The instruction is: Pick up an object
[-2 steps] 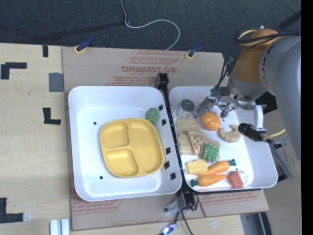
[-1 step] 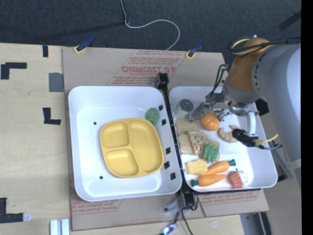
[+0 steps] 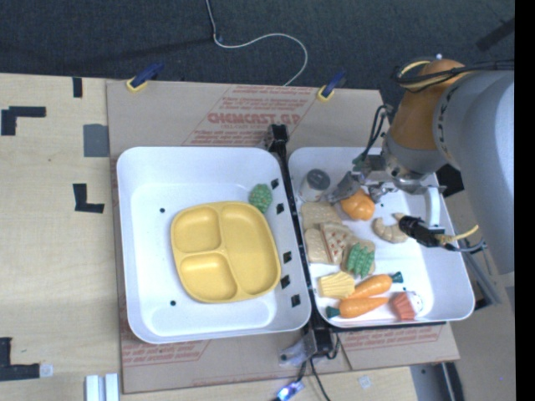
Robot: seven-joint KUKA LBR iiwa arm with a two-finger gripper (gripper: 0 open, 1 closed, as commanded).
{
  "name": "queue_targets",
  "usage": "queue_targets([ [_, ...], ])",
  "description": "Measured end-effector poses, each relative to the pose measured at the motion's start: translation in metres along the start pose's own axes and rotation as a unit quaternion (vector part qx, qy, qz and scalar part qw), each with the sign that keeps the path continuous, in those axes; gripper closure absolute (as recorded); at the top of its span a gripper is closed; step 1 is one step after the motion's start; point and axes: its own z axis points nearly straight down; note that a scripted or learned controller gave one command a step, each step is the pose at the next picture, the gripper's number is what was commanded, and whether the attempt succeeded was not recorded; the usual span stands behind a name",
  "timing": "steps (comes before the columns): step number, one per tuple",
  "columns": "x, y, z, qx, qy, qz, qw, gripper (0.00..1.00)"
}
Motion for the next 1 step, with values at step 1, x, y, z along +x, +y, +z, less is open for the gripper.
queue_targets([
  [1,0.0027,-0.0010,-0.0633,-0.002,0.000,0.001,1.0000,1.00],
])
